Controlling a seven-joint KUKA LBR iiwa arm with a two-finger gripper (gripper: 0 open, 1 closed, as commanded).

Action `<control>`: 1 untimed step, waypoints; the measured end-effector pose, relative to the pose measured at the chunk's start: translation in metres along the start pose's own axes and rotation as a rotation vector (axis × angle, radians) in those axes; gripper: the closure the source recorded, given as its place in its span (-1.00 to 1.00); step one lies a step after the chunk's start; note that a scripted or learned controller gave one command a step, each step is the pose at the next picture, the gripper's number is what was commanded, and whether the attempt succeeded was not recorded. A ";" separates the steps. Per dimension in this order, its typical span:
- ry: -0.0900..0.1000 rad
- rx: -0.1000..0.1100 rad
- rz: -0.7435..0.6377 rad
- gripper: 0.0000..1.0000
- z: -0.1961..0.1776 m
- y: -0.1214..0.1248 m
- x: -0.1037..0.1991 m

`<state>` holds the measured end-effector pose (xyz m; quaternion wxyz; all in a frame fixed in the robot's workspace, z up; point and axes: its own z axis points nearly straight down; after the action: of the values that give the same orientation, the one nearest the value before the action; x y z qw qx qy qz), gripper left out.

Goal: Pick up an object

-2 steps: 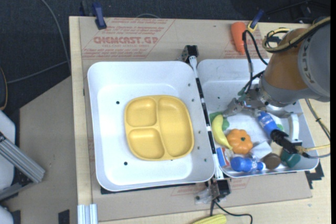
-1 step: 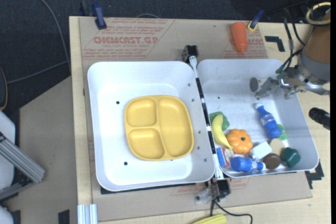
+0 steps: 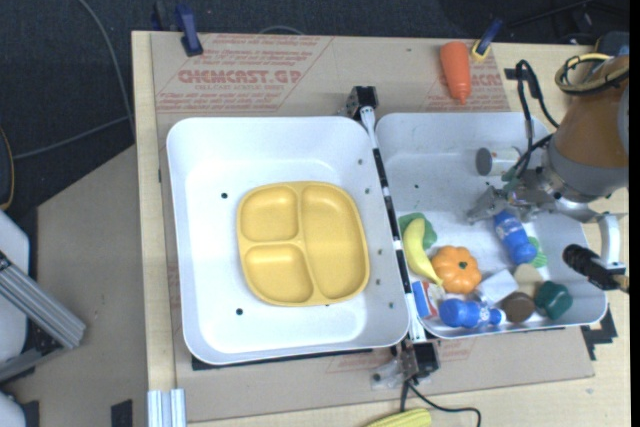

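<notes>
Tool [image 3: 505, 200] is down in the right bin [image 3: 440, 140], just above a small blue-capped bottle [image 3: 516, 240] w/ a blue label. Can't tell how far the tool is open; the metal parts blur together at the tip. Nothing visibly sits in its grip. Bottle lies on its side, just below the tool, tilted, prob touching it or nearly so.

Judgement: bottle looks like light plastic, stiff, smooth and round, so it may roll or slip. Best hold is across the body mid-label, not the cap.

Further below-left of the tool: toy pumpkin [image 3: 457, 268], banana [image 3: 418, 253] w/ a green piece beside it, a blue item [image 3: 462, 313], a brown piece [image 3: 518, 306] and a dark green one [image 3: 552, 297], all crowded at the bin's near end. Well to the tool's left, a yellow divided plate [image 3: 302, 243] in the other bin [image 3: 200, 165]. An orange carrot [image 3: 455, 69] lies on the counter [image 3: 250, 75] beyond the bins.
</notes>
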<state>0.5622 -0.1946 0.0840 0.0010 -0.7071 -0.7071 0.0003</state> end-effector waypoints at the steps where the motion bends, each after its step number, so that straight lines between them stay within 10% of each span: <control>1: -0.001 -0.004 0.000 1.00 -0.011 0.001 0.000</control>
<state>0.5633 -0.1946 0.0948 -0.0008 -0.7071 -0.7071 -0.0006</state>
